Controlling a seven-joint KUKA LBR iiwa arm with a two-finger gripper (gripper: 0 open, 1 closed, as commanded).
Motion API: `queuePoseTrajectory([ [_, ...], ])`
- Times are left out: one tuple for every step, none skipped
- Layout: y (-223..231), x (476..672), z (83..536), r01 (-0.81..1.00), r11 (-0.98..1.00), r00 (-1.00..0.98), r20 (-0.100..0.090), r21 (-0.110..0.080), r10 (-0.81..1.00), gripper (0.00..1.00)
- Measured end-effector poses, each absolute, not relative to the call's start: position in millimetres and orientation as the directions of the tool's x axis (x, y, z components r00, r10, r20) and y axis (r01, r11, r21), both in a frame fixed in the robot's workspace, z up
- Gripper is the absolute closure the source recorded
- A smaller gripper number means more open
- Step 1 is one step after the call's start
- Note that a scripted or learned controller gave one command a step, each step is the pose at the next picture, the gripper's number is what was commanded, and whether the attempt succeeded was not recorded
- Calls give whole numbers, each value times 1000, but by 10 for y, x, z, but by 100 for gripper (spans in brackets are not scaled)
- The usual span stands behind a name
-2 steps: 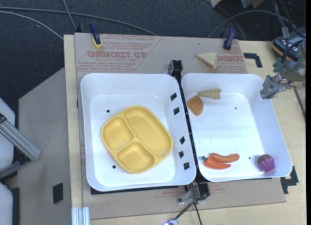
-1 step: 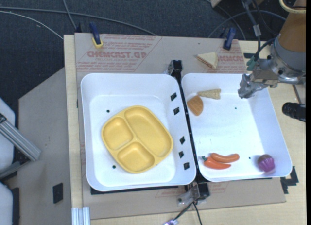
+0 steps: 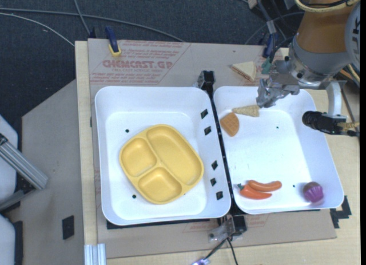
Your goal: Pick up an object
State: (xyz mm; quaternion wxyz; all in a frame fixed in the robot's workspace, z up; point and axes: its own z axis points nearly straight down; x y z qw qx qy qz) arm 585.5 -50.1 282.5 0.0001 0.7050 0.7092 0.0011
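Gripper (image 3: 266, 99) low over far end of right bin (image 3: 320, 143), nothing seen in its grasp.
Fingers look near-closed w/ no obj between them; tips sit just beside a tan wedge-shaped piece (image 3: 246, 110), contact can't be told. Rel. to that wedge: round brown bread-like item (image 3: 230, 124) just to its near-left; toy hot dog (image 3: 260, 189) and purple onion-like toy (image 3: 313, 192) well apart at bin's near edge. Yellow 3-compartment tray (image 3: 160, 163) lies in left bin (image 3: 108, 143), across the divider.
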Motion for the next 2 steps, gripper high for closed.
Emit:
queuePoseTrajectory([
  [12, 5933, 2796, 1000, 6, -6, 2, 1, 1000, 100],
  [582, 6012, 2608, 1000, 6, -6, 2, -3, 1000, 100],
])
